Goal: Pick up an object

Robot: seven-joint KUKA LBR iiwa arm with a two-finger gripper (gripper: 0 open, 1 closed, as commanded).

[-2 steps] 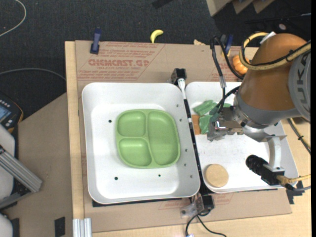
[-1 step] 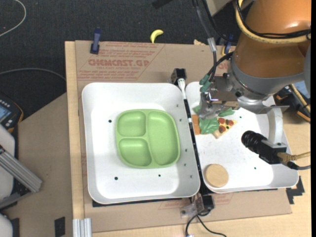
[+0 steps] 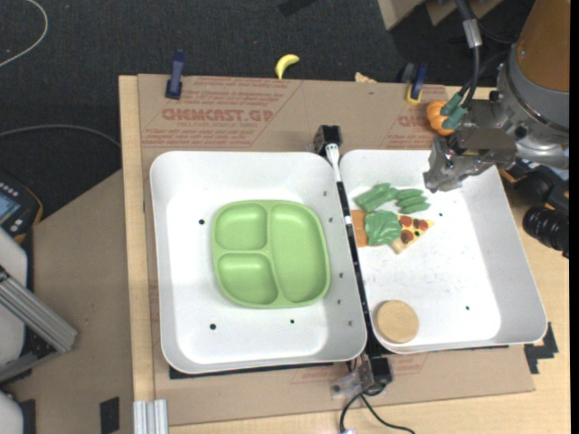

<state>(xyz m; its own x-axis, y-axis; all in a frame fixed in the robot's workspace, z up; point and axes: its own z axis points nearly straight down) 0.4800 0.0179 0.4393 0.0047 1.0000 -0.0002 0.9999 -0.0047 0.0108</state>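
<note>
Left bin [image 3: 172, 242]: holds a green divided plate [image 3: 270, 251], lying flat, approx. centre. No arm near it.
Right bin [image 3: 507, 278]: holds the loose items. Green bean pods [image 3: 391, 196] and a pizza-slice toy [image 3: 394, 228] clustered nr the upper-left part, touching or overlapping each other; a round tan disc [image 3: 396, 321] (cookie or lid, can't say which) well apart at the near-left corner.
Gripper [image 3: 440, 181]: over the right bin's upper edge, just beside the bean pods on their right side. Fingers: cannot tell if apart or together; tips read as a dark blur.
Held item: none seen betw. the tips.
Task status: judged early. Nothing lifted; all items lie on the bin floors.
Remaining: descend, close on an item (pods look nearest), lift clear.
</note>
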